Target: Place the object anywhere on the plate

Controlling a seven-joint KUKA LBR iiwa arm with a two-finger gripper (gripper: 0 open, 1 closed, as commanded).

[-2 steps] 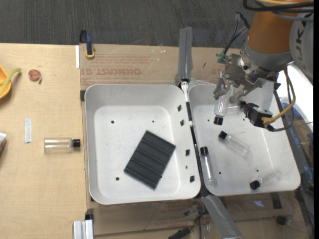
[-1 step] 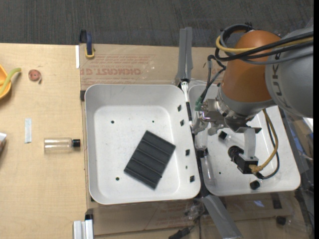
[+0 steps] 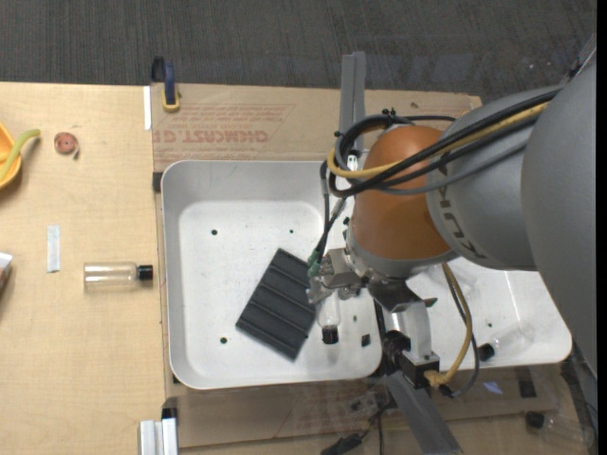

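Note:
A black ribbed rectangular plate (image 3: 278,303) lies tilted on the floor of the left white bin (image 3: 190,254), toward its front right. My gripper (image 3: 328,322) hangs just off the plate's right edge, low over the bin floor, under the orange wrist band (image 3: 398,197). A small dark piece (image 3: 330,335) sits at the gripper's tip; I cannot tell whether it is a held object or part of the gripper. The arm hides the wall between the two bins.
The right bin (image 3: 531,335) is mostly covered by the arm. On the wooden bench at left lie a clear bottle with a black cap (image 3: 116,273), a white strip (image 3: 53,249), a small brown disc (image 3: 64,142) and a yellow-orange item (image 3: 9,154). Cardboard (image 3: 285,126) lies behind the bins.

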